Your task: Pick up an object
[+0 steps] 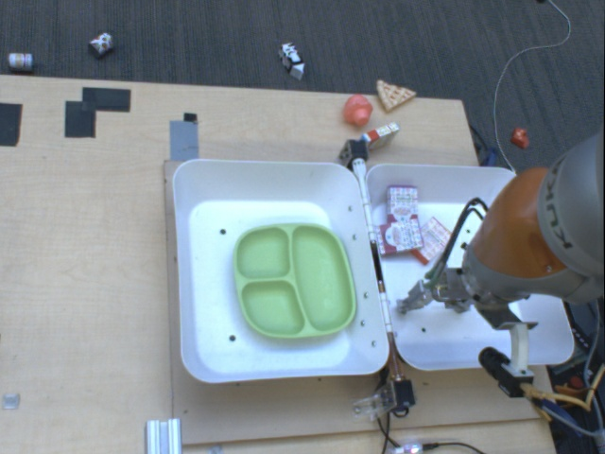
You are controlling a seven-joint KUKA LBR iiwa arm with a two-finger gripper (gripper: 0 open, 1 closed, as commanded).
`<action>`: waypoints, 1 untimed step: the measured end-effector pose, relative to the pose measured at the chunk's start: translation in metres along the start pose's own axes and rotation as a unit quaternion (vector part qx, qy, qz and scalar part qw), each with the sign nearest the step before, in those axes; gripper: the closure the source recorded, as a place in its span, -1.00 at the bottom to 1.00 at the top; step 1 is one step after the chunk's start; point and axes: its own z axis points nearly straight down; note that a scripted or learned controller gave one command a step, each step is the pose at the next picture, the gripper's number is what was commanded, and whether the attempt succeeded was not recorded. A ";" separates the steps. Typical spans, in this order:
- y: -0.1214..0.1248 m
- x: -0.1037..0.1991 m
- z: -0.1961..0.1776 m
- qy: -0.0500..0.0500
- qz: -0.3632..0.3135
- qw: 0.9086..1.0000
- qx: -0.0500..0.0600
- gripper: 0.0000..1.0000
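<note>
Two shallow white bins sit side by side on my wooden bench, seen from above at a slant. Biggest in view is the grey arm (539,239) with its orange band, reaching in from the right over the right bin (444,348). Next in size, the left bin (203,282) carries a pale green divided plate (295,280) with three compartments. Smaller, at the far end of the right bin, lies a cluster of red-and-white packets (408,223), the likeliest things to pick up. Smallest of all, the gripper (416,301) is low over the bin floor near the wall between the bins, pointing left, well short of the packets. I judge the risks this way: a closing move here would catch only bare plastic, because nothing lies under the fingers; and the flat packets, overlapping one another, could slide or come up together when approached. At this size I cannot tell how far the gripper is spread, and I see nothing held in it.
</note>
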 end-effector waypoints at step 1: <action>0.002 0.000 -0.011 0.000 -0.001 1.000 -0.003 1.00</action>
